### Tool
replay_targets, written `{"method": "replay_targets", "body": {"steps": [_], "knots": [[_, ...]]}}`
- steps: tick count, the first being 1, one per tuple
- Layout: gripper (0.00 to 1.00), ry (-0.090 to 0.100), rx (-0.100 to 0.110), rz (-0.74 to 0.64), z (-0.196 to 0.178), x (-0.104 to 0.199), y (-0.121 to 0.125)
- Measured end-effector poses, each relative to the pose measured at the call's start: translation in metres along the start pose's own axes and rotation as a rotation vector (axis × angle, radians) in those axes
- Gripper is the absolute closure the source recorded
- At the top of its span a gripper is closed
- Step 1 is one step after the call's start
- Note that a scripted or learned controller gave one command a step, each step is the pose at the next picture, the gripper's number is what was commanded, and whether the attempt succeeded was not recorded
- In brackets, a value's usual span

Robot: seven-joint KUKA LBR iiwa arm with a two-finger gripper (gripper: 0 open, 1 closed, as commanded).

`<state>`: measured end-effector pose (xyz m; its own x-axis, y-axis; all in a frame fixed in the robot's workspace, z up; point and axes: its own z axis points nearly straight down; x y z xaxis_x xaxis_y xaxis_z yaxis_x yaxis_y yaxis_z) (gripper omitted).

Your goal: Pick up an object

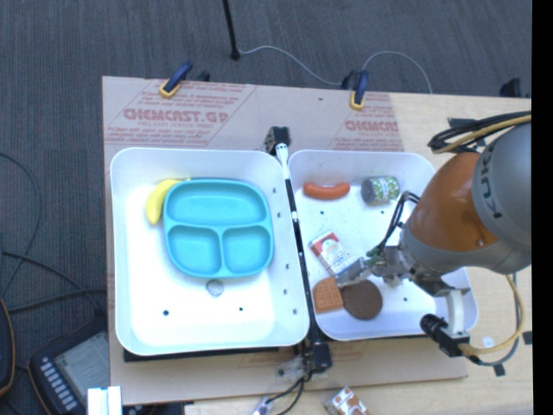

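Glossy plastic tray [218, 229] (bins [138, 318] matt white)

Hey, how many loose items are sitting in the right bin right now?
5. A hot dog and a small jar near the far wall, a red packet mid-bin, and a square cracker beside a round brown cookie near the front. The arm may hide more.

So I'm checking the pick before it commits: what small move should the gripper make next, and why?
Probably a short straight descent. The gripper hangs in the right bin, just above the red-and-white packet, the square cracker and the round brown cookie, which crowd together. Nothing shows between its fingers, so lowering onto one item comes before any lift.
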<state>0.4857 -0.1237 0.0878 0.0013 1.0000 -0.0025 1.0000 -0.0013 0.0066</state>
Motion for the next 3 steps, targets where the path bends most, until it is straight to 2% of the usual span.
{"method": "replay_targets", "body": {"steps": [1,2,3], "knots": [[0.0,0.0,0.0,-0.001,0.0,0.025,0.054],[0.0,-0.001,-0.003,-0.001,0.0,0.003,0.001],[1.0,-0.001,-0.005,0.0,-0.011,0.003,0.002]]}}
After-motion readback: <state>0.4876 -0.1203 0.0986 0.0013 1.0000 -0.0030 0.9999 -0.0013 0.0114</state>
